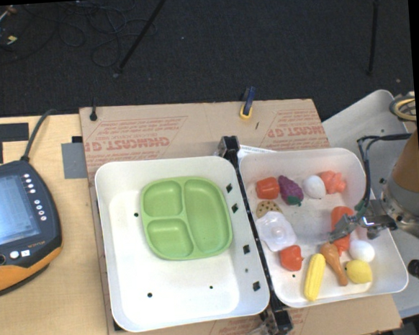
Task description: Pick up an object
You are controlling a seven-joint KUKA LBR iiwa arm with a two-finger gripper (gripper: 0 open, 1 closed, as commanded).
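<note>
On the desk [47,129], the left bin [133,292] carries a green divided plate [186,218], while the right bin [372,168] holds the toy food. The arm [412,176] reaches over that bin's right wall, its pincer [351,222] low among an orange-red piece [341,215], a white egg [361,250] and a carrot [333,260]. How far the pincer is open, I cannot tell; nothing is visibly held. Best to settle squarely over one piece, clear of neighbours, before closing.

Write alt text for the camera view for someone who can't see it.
A robot arm's claw reaches from the right into the right white bin among toy foods, including a corn cob, lemon and purple grapes. The left bin holds a green divided plate.
</note>
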